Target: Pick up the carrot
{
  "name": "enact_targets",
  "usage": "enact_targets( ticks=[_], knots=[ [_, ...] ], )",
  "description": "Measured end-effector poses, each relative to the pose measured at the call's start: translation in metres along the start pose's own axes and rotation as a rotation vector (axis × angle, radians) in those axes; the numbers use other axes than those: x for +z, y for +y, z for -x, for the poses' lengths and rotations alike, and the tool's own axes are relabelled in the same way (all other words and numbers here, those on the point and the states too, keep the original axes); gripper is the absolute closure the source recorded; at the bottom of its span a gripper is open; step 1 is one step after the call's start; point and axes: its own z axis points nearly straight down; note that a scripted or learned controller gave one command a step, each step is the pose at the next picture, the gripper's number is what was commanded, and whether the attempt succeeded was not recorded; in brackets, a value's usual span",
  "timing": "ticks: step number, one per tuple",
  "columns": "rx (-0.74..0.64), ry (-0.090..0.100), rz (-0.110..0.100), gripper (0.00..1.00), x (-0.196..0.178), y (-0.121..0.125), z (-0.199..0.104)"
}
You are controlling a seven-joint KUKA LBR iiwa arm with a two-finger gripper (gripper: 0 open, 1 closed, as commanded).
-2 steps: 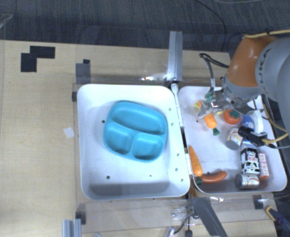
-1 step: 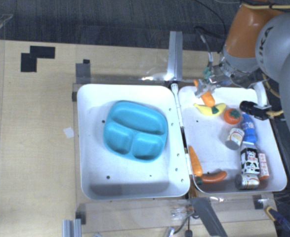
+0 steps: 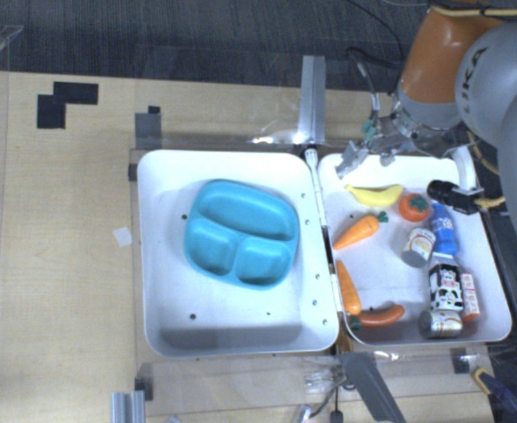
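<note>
Hovering at upper right, our gripper [image 3: 370,145], fingers apart and holding nothing, sits above the carrot [image 3: 358,231].

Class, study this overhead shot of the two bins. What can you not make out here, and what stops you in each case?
- Gripper, camera view: too small and cluttered to read its state.
- Bottle and can labels: too small to read.
- Second carrot: lies against the right bin's wall, so its far side is hidden; the other carrot shows whole.
- Arm: cut off by the frame's top right.

A pale wooden bench [image 3: 64,263] bears two white bins [image 3: 166,324] side by side.
</note>
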Motion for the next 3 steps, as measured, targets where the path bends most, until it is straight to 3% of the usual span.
enact_targets(
  ticks=[1,2,3],
  knots=[
    [-0.048,-0.002,0.003,0.0,0.098,-0.062,0.017],
    [-0.049,-0.001,0.01,1.0,0.085,-0.059,0.015],
    [-0.059,0.0,0.0,1.0,0.0,-0.035,-0.013]
  ],
)
